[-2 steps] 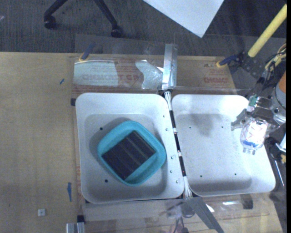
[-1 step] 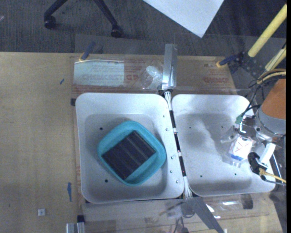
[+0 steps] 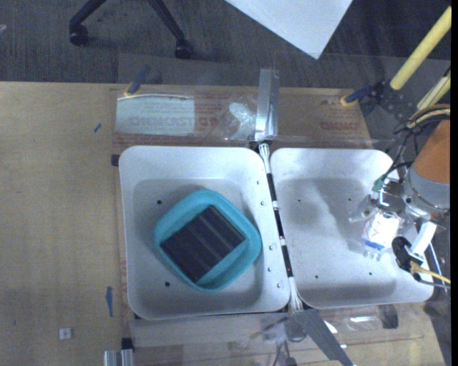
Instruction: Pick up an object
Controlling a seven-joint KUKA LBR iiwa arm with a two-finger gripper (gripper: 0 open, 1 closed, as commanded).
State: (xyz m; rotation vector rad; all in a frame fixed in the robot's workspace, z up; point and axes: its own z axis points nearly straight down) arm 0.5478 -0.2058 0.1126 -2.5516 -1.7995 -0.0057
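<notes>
Over the right bin [image 3: 315, 282], near its right wall, the gripper [image 3: 377, 232] hangs low; whether its fingers are parted or closed cannot be told. Well apart, a teal square container [image 3: 247, 236] with a dark ribbed insert [image 3: 202, 241] lies in the left bin [image 3: 143, 186].

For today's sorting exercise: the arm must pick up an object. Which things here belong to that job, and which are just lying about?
Job:
teal container
left bin
hand
right bin

Lying about:
white sheet
chair base
yellow rod
</notes>
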